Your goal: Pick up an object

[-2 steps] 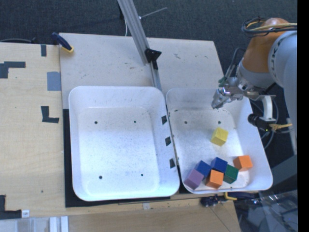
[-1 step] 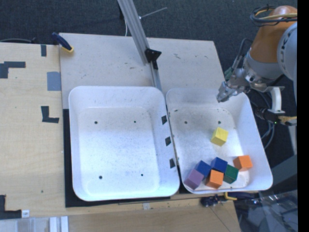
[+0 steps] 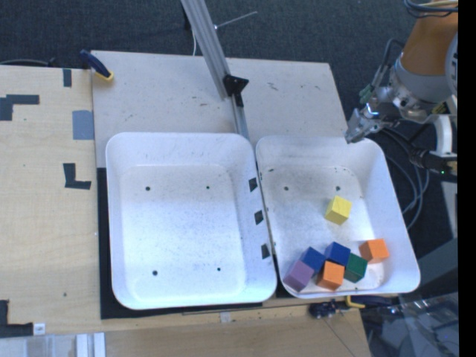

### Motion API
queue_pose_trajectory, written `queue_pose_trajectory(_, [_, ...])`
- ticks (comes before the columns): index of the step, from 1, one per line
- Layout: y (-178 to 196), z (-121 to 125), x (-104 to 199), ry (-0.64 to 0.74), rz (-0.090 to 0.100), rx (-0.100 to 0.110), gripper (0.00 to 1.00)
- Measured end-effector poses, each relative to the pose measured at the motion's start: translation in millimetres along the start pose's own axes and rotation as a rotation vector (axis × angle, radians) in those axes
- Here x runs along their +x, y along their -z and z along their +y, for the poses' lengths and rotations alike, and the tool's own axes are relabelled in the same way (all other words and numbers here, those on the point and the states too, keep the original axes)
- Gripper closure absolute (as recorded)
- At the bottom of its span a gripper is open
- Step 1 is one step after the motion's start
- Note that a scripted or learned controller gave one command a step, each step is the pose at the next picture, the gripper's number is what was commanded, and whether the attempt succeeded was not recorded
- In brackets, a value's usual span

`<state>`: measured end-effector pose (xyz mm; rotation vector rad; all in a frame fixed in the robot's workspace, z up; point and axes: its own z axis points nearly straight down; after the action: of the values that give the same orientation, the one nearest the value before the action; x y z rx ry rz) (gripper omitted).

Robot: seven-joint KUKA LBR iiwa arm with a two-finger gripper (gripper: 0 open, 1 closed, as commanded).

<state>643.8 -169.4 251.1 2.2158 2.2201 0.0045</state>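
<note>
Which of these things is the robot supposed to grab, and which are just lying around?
For the job:
- yellow cube
- two blue cubes
- two orange cubes
- purple cube
- green cube
- right white bin holding them
- gripper

Just lying about:
- left white bin
- blue and yellow clamp
- grey metal rail

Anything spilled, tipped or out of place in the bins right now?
Nothing stands out. The yellow cube sits alone mid-bin in the right bin; the other cubes cluster at its near edge. The pincer hovers at the far rim.
</note>
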Motion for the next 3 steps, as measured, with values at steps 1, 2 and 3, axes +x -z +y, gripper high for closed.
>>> queue_pose_trajectory(1, [4,-19,41,0.003,0.003,0.007,1.0])
queue_pose_trajectory(2, [-9,-40,87,0.003,0.003,0.008,1.0])
queue_pose_trajectory(3, [-16,-67,140,0.004,0.003,0.009,1.0])
